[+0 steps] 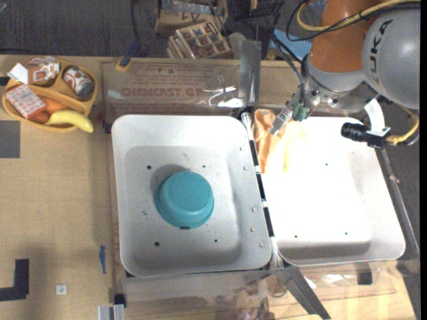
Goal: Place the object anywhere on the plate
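A: Where does the object sit from the gripper (288,115)?

B: There is an orange cloth-like thing (268,139) bunched at the near-left corner of the right bin (373,245), just below and to the left of the gripper tip. Whether they touch, I cannot tell. It reads as the task's object, though the bright glare on that bin washes out its edges.

A: Is the gripper closed on it?

B: Cannot tell; the tip is too small and cluttered with cable to read.

A: And the plate?

B: The teal round dish (185,199) in the left bin (133,145), further left of the gripper and toward the camera's lower side, well apart from the cloth. It looks turned upside down, but I am not sure.

A: So the move?

B: With 1 arm only, my judgement is a carry leftward over the divider between the 2 bins. The cloth's long axis runs roughly along that divider.
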{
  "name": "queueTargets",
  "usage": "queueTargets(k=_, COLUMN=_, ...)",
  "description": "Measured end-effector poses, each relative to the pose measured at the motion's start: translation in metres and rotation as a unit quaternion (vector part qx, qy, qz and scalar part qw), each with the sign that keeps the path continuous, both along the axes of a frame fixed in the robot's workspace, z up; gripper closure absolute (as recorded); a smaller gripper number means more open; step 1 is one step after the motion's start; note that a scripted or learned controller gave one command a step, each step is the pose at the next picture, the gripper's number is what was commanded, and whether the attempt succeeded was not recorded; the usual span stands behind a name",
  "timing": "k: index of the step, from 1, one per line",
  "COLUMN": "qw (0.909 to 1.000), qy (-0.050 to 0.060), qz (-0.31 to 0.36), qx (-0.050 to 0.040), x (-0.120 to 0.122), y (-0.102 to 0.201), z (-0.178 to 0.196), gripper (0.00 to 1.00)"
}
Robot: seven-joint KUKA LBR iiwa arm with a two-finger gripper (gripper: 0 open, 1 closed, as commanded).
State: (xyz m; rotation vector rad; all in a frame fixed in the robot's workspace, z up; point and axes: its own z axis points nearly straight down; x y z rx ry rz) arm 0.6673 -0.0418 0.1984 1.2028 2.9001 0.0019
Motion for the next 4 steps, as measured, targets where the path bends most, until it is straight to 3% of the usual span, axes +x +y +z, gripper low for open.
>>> queueTargets(k=1, qw=1.0000, qy=-0.002, qz=-0.001, qx=-0.0004, x=0.001, y=-0.001, z=0.028, gripper=1.00)
queueTargets(k=2, qw=0.9804, qy=0.000, qz=0.197, qx=-0.0004, x=-0.010, y=0.048, z=0.020, gripper=1.00)
queueTargets(k=3, qw=0.9243, qy=-0.004, qz=0.382, qx=-0.0013, x=-0.008, y=0.098, z=0.031, gripper=1.00)
queueTargets(k=4, qw=0.9240, qy=-0.001, qz=0.382, qx=-0.0002, x=-0.018, y=0.149, z=0.021, gripper=1.00)
